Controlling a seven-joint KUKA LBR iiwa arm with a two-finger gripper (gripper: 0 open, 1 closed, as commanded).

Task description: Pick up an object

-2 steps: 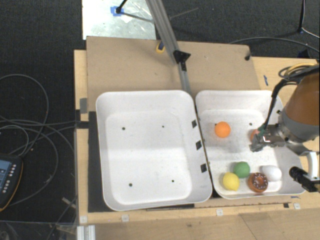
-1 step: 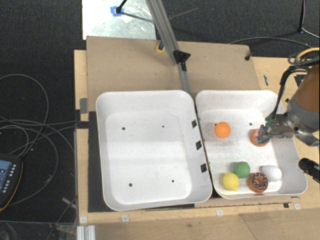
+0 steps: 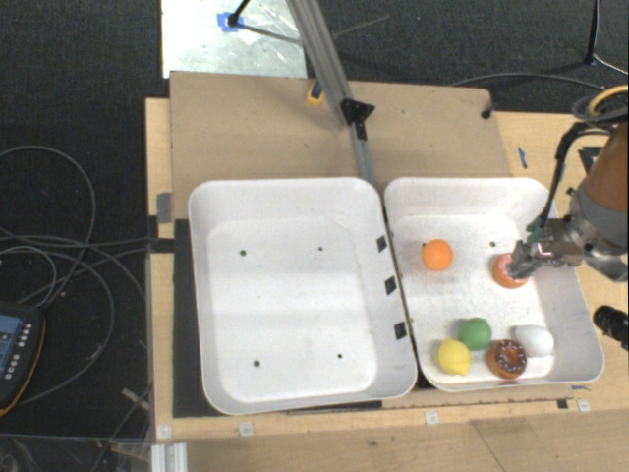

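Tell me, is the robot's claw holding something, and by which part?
Cannot be told. The gripper sits right at the pink-orange ring, but no grasp shows.

Bench (image 3: 324,126), brown top, w/ 2 white bins side by side: left bin (image 3: 211,293), right bin (image 3: 580,347).

Left white bin (image 3: 295,293) sat on tabletop (image 3: 246,126). Grey pole (image 3: 324,47) slanted beyond bin's far edge. Black cables (image 3: 59,234) and dark handheld controller (image 3: 15,347) lay left of bin, on floor.

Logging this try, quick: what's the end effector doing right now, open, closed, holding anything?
End effector: down at the pink ring in the right bin; open or closed cannot be told.
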